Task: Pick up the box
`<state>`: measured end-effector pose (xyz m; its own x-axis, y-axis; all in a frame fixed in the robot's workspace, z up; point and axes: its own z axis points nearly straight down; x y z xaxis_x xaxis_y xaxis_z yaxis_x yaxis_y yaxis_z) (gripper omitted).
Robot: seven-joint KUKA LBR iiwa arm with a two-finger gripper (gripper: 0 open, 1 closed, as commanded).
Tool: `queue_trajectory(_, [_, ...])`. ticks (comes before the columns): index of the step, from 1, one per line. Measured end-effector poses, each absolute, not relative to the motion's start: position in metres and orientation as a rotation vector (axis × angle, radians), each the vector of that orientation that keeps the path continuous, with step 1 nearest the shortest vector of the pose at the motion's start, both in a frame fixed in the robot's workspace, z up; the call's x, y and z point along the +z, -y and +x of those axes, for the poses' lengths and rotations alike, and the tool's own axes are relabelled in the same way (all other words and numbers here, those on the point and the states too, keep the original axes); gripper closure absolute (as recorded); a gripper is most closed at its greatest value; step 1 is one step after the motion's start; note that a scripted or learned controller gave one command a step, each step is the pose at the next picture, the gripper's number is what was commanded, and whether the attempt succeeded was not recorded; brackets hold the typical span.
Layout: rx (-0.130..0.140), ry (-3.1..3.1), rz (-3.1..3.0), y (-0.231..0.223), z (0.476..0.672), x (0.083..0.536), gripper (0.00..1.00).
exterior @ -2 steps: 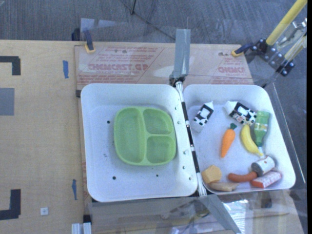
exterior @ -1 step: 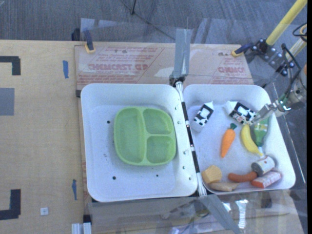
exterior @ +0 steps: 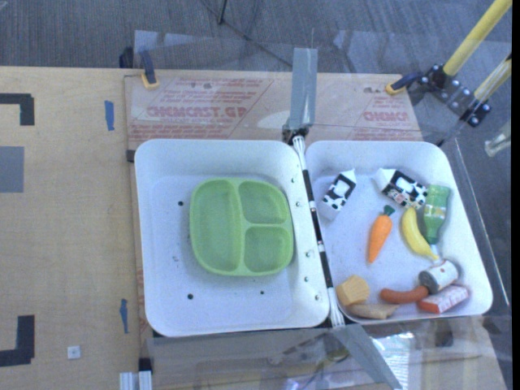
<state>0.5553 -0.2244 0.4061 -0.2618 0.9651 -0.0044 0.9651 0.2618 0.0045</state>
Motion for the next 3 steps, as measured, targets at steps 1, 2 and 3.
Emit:
queue_trajectory(1, [0.001, -2.582, 1.785, 0.224, 0.514, 0.301, 0.00])
queue_trajectory(2, [0.003, -2.574, 1.784, 0.225, 0.515, 0.313, 1.00])
queue_trajectory(3, [0.003, -2.574, 1.784, 0.225, 0.515, 0.312, 0.00])
